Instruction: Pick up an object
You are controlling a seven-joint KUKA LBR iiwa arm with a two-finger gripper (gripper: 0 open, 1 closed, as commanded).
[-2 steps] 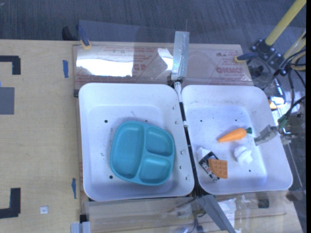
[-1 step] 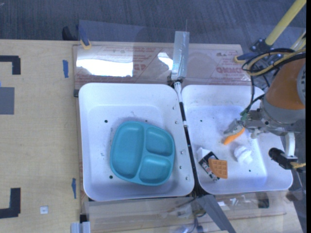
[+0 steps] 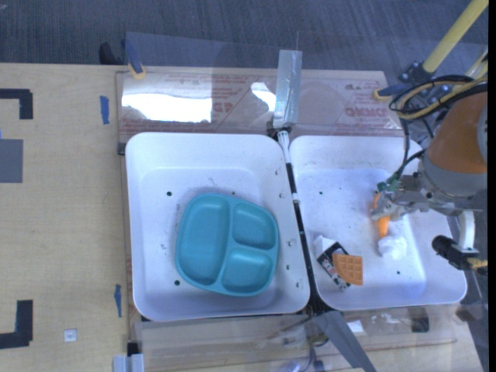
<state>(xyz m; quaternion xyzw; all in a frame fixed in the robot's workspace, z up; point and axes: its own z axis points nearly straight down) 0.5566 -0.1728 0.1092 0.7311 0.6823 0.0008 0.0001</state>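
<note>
The right bin (image 3: 341, 173) holds an orange waffle-like piece (image 3: 349, 268) lying on a small black and white packet (image 3: 330, 257) near its front left. A white crumpled lump (image 3: 392, 246) lies at the right, with a small orange piece (image 3: 383, 225) just above it. My gripper (image 3: 390, 200) hangs low over the right side of this bin, right above the small orange piece. The arm's grey wrist and orange band (image 3: 457, 146) reach in from the right.
The left bin (image 3: 155, 161) carries a teal divided plate (image 3: 227, 243). A clear plastic wall (image 3: 256, 99) stands behind both bins, with a metal post (image 3: 287, 87) at the middle. Cables and a yellow bar (image 3: 457, 29) are at the upper right.
</note>
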